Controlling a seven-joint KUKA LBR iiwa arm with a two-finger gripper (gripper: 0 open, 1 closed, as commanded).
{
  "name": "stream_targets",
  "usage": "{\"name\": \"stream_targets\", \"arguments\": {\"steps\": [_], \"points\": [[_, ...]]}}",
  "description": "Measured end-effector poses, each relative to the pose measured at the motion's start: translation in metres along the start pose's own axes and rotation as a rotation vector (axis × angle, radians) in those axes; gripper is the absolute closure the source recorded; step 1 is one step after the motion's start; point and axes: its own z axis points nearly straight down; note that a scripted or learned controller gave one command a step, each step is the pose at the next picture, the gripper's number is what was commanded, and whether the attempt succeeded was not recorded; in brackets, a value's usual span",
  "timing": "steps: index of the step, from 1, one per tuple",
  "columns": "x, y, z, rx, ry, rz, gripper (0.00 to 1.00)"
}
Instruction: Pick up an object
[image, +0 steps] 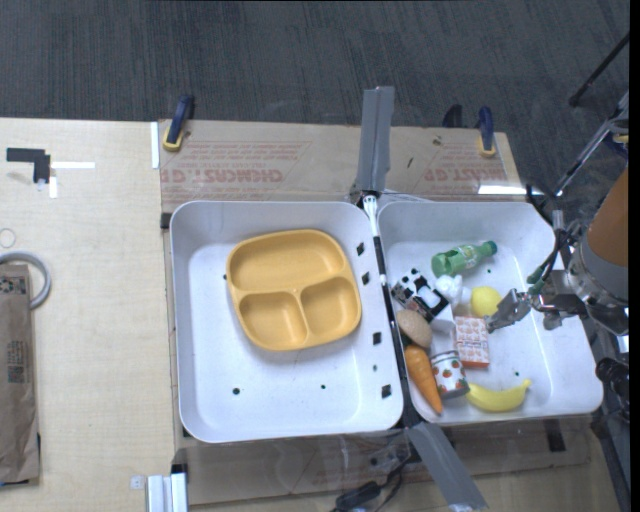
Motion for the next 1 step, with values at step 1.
{"name": "stream_targets", "arguments": {"steps": [1], "points": [[-0.0346, 0.0914, 0.1117, -0.003, -0.001, -0.218, 0.0]]}}
